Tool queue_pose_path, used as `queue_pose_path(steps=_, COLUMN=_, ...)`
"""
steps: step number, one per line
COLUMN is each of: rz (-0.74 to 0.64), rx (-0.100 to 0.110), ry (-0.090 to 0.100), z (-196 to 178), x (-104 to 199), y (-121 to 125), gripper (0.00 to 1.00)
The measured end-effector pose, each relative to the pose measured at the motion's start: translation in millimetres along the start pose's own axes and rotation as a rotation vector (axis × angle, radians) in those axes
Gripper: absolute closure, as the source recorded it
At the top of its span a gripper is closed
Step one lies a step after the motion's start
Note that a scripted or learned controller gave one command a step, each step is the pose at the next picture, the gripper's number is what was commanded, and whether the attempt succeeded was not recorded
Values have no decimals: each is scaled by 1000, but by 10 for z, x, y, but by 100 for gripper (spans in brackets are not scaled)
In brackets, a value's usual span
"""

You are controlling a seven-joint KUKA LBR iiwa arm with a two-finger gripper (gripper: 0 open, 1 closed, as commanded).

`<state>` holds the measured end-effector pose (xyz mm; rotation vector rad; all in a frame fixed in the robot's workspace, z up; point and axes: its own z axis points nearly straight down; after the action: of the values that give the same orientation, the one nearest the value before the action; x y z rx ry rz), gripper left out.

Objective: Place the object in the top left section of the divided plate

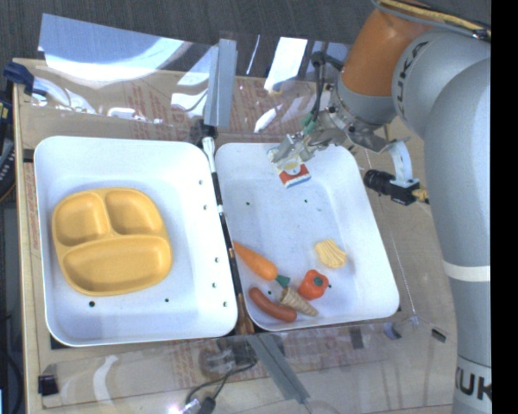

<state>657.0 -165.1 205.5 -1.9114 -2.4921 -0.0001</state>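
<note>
Just below gripper [288,155]: small carton [294,176].

The small red-and-white item [294,176] under the gripper is too small to identify.

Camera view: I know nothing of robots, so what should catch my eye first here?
The big grey arm with its orange band fills the right side, its gripper over a small red-and-white item in the right bin. A yellow divided plate sits in the left bin.
</note>
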Motion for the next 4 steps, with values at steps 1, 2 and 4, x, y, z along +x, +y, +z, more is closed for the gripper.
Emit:
queue_pose_path(steps=1, rz=-143, rx=-1, ry=-2, z=-779, x=590, y=76, gripper=100)
queue_pose_path(steps=2, rz=-136, rx=0, ry=0, z=-991, x=751, y=200, gripper=100)
queue_pose_path(steps=4, rz=-9, rx=3, ry=-1, z=-1047, x=2247, y=-239, gripper=100)
